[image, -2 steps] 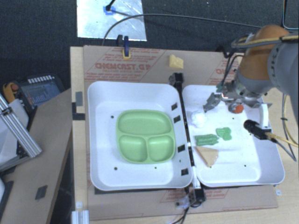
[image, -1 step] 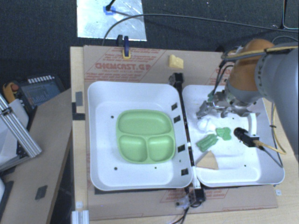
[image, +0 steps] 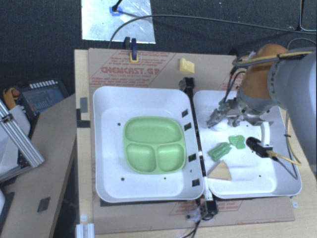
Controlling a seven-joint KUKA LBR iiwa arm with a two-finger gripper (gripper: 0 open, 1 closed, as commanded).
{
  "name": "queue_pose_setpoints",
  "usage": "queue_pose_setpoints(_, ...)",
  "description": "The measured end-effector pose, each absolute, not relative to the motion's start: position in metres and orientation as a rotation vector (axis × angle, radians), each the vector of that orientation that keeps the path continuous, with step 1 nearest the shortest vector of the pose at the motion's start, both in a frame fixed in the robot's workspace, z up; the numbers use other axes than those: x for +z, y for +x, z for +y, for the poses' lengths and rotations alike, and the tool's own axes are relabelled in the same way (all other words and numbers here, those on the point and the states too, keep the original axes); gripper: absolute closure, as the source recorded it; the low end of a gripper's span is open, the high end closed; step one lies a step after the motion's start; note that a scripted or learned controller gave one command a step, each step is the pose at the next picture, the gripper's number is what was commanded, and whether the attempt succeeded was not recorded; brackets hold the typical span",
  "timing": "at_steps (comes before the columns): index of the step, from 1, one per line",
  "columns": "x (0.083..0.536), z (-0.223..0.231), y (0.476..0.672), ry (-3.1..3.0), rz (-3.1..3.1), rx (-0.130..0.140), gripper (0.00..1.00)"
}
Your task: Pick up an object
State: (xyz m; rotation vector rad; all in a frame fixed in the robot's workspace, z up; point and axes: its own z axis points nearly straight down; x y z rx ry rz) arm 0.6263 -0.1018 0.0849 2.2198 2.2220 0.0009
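Observation:
My gripper (image: 216,119) hangs low over the upper left part of the right bin (image: 282,182), reaching in from the right. Just below it lie a long green piece (image: 218,151) and a smaller green piece (image: 237,142), both apart from the gripper. A tan wedge (image: 221,171) rests nearer the bin's front, beside the divider. Nothing visible is held by the gripper.
The left bin (image: 106,133) holds a green divided plate (image: 153,144). A yellow block (image: 186,65) sits on the cardboard behind the bins. A blue and yellow clamp (image: 132,48) stands at the back edge.

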Motion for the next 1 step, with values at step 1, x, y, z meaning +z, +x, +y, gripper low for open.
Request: queue_pose_setpoints(1,0.0974,-0.1021,0.6279,2.217,2.218,0.006,1.0)
